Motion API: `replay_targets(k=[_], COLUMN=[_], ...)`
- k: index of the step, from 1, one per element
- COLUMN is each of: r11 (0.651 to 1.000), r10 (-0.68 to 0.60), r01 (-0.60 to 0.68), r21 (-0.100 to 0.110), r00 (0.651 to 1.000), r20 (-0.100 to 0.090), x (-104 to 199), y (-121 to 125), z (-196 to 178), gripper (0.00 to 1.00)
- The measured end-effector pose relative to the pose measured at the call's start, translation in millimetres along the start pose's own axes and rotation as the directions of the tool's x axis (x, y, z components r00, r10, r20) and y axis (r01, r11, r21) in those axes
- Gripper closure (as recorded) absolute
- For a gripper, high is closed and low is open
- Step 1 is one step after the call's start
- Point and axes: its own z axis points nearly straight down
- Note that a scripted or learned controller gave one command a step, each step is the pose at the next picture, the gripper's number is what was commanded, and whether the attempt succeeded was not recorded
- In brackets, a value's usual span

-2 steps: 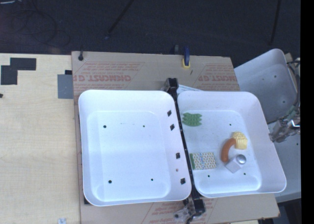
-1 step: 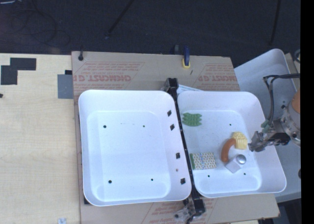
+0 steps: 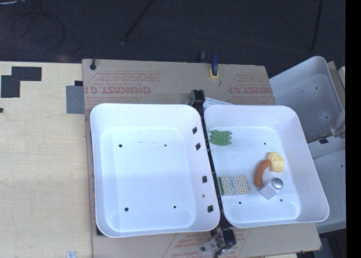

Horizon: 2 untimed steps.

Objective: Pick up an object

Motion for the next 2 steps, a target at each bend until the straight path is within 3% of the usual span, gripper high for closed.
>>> replay_targets(k=[1, 2], r11=[1.0, 1.0], r10=[-0.001, 0.002], r01=[0.001, -0.002], r21=[0.031, 0.004], r00=[1.0, 1.0], r20=[-0.011, 0.001], x=[16.1, -31.8], y=[-4.4, 19.5], z=[127.4, -7.5], gripper=[1.0, 1.0])
